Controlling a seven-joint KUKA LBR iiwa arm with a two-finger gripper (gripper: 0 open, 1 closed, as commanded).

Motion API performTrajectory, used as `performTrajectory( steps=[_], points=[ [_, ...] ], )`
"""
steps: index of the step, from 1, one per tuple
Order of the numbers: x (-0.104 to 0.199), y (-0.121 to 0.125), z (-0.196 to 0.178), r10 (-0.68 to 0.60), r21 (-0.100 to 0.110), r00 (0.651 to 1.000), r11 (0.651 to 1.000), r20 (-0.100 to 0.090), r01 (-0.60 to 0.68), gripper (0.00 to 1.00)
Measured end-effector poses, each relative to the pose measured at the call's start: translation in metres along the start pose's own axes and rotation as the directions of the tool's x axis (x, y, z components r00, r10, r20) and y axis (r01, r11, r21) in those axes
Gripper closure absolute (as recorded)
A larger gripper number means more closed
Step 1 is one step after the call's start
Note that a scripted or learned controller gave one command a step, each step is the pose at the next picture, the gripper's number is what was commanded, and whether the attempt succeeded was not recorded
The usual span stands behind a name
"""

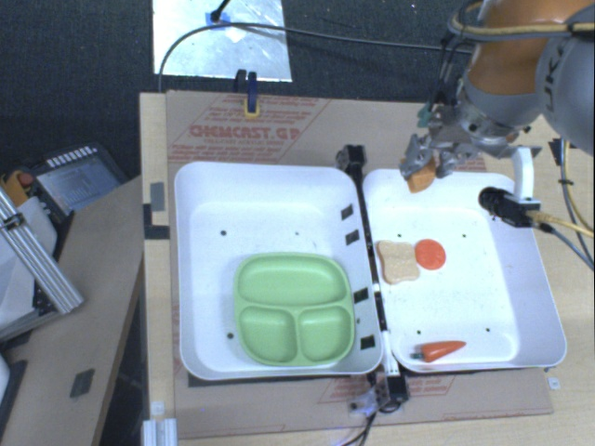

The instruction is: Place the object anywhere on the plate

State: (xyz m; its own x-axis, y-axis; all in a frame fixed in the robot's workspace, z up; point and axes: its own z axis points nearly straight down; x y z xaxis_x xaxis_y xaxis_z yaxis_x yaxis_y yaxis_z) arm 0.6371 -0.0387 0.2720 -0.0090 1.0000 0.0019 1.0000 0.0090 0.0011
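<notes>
The green three-compartment plate lies in the left bin, toward its front. Over the far left corner of the right bin my gripper hangs with a small orange-tan piece of food showing between its fingertips. The gripper looks shut on that piece, which sits above the bin's back rim. The plate is well to the front left of the gripper, across the divider between the bins.
In the right bin lie a slice of bread, a round red slice touching it, and a small carrot near the front rim. A black clamp stands at the back between the bins.
</notes>
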Motion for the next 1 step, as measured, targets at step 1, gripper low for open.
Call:
performTrajectory(
  steps=[1],
  points=[
    [0.0451,-0.0144,0.0085,0.0,0.002,1.0,1.0,0.0,0.0,1.0]
  ],
)
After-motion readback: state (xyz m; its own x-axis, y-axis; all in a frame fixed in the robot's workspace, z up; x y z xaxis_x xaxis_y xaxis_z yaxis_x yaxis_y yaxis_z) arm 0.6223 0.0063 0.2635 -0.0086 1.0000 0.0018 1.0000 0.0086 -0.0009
